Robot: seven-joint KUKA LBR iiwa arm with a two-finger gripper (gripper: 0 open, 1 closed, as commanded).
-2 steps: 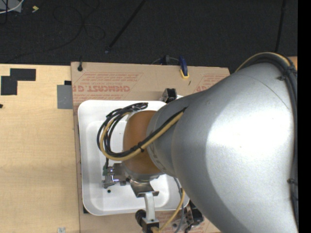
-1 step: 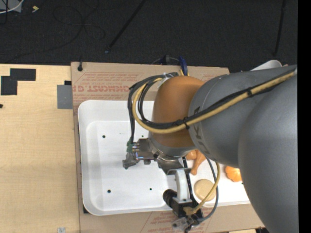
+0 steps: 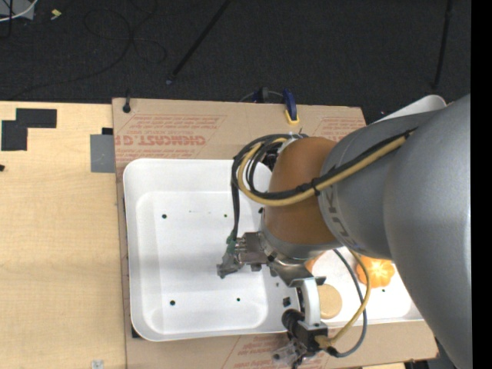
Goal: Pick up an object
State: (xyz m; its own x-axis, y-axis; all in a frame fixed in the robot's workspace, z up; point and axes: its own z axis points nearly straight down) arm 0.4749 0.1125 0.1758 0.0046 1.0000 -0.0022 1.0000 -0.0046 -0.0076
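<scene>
My gripper (image 3: 231, 261) hangs low over the right side of the left white bin (image 3: 146, 206), close to the wall between the two bins. Nothing shows between its tips. An orange object (image 3: 378, 272) lies in the right bin (image 3: 400, 307), partly covered by the arm. A round tan object (image 3: 330, 301) rests nearer the front of that same bin, right of the gripper. The grey arm with its orange band (image 3: 304, 194) hides most of the right bin.
The bins sit on a cardboard sheet (image 3: 192, 129) laid on a pale wooden bench (image 3: 54, 244). Yellow and black cables (image 3: 254, 175) loop around the wrist. Beyond the bench's far edge the floor is dark.
</scene>
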